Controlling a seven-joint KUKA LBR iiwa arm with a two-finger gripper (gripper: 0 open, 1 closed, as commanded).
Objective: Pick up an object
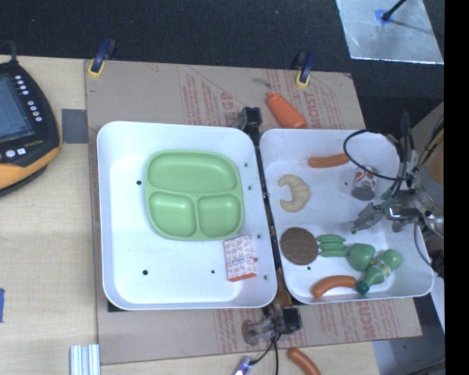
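At three o'clock in right bin (pixel 297 141), gripper (pixel 367 219) jaws apparently spread, empty; may snag cable (pixel 358 141), miss can (pixel 364 183).

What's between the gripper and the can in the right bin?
Nothing visible. The gripper sits low at the right bin's right side, and the can lies just beyond it, apart, with bare bin floor between. A black cable loops around the can, not across the gap.
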